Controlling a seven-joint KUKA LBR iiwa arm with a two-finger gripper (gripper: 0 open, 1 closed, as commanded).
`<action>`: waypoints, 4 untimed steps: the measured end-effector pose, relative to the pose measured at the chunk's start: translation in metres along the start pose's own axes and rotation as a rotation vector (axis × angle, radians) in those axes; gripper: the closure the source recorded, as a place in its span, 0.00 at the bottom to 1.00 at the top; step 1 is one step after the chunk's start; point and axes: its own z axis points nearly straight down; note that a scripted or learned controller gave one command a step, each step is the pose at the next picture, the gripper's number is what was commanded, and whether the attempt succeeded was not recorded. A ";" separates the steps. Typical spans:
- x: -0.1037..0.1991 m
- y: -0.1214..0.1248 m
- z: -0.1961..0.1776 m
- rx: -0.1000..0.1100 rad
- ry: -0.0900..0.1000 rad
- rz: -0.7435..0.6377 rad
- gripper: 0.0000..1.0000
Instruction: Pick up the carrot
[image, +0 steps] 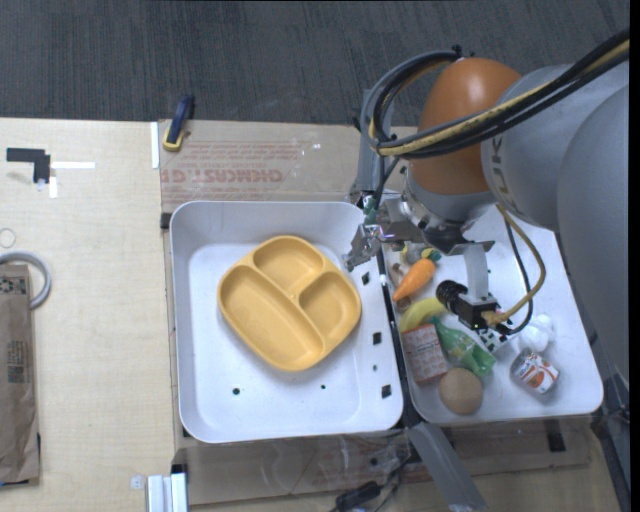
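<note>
The carrot (414, 279) is orange with a green top and lies tilted at the left side of the right bin (572, 330), close to the wall between the bins. My gripper (402, 246) hangs directly over the carrot's upper end, below the orange band of the arm. The wrist body hides the gripper's tips, and I see no clear hold on the carrot.
Around the carrot lie a yellow banana-like piece (420, 312), a red packet (426, 352), a green bottle (466, 346), a brown round item (460, 391) and a white-orange item (537, 372). A yellow divided plate (290, 300) sits in the left bin (200, 380). Cables loop by the wrist.
</note>
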 end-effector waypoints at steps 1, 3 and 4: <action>-0.075 -0.009 0.005 -0.002 0.000 -0.161 0.00; -0.111 0.025 0.005 -0.005 -0.001 -0.285 0.00; -0.126 0.057 0.002 -0.004 -0.002 -0.317 0.00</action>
